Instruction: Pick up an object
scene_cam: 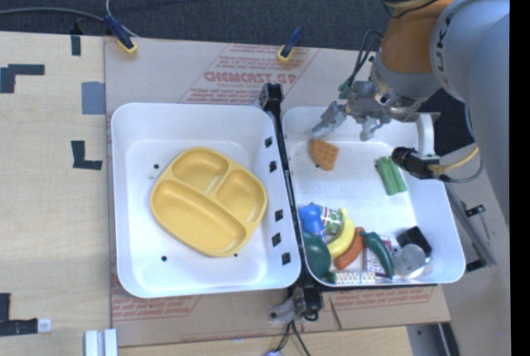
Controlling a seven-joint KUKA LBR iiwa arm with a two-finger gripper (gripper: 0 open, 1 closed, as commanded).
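My gripper [346,125] hangs over the back of the right bin [431,205], its two fingers spread apart with nothing between them. Just below the left finger lies an orange waffle-like piece [324,153] on the bin floor. A green block [390,175] lies to the right of it. At the bin's front sits a heap of toy food: a blue piece [310,218], a yellow banana [342,238], a dark green piece [317,255], a red sausage [350,252] and a metal can [410,255].
The left bin [137,205] holds a yellow divided plate [208,199]. A black divider with clips [280,180] runs between the bins. Cardboard [207,77] lies under both bins, with yellow-blue clamps [121,33] at its back edge.
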